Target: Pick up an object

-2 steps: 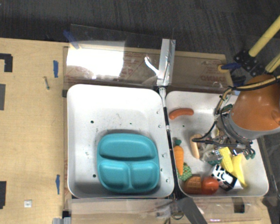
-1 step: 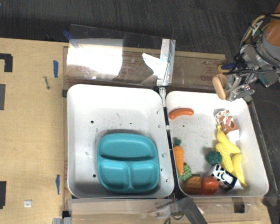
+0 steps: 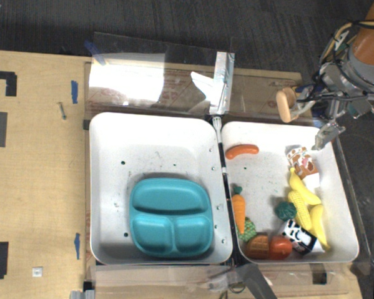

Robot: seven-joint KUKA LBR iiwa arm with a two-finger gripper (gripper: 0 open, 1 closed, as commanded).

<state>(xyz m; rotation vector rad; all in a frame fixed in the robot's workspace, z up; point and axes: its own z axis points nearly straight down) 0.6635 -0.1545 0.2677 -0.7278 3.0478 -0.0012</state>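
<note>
Your gripper [image 3: 324,135] hangs over the far right corner of the right bin [image 3: 270,172], above the things rather than among them. From this angle you cannot tell whether it is apart or together, and nothing shows in its grasp.

Any object will do, so choose the easiest. The orange-red sausage [image 3: 242,150] is probably your best target. It lies alone on bare bin floor near the far left corner, well apart from everything else, and it is slim enough to close across. Set the gripper crosswise to its length and come straight down over its middle. Keep off the bin's left wall, which runs just beside its left end.

The small printed packet [image 3: 302,161] is nearest the gripper, but it touches the top of the yellow corn cob [image 3: 302,198], so a descent there may nudge both. Avoid the near edge, where the banana [image 3: 318,226], the tomato [image 3: 280,247] and a black-and-white item [image 3: 298,236] crowd together and a grasp could catch two at once. The carrot [image 3: 238,208] hugs the left wall, leaving little room on that side.

The teal divided plate [image 3: 170,215] in the left bin [image 3: 112,142] looks too wide and flat to take from above.
</note>
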